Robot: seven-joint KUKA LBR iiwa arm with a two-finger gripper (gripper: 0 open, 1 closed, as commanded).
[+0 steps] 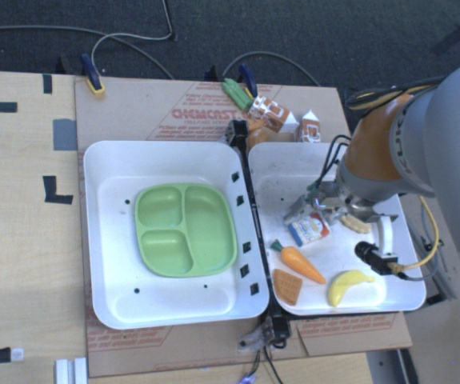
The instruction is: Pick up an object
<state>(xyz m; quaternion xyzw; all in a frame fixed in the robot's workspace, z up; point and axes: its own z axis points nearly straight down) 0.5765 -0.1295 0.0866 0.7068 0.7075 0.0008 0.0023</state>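
Carrot (303, 265), tip toward lower-right.

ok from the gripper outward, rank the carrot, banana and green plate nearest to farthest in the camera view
Measured from the gripper in the right bin:
1. Carrot, just below it, same bin.
2. Banana, lower still, near the bin's front edge.
3. Green plate, in the left bin.

End effector (319, 206) low in the right bin (390, 298), just above a small carton (306, 230); carrot (302, 264) nearby.
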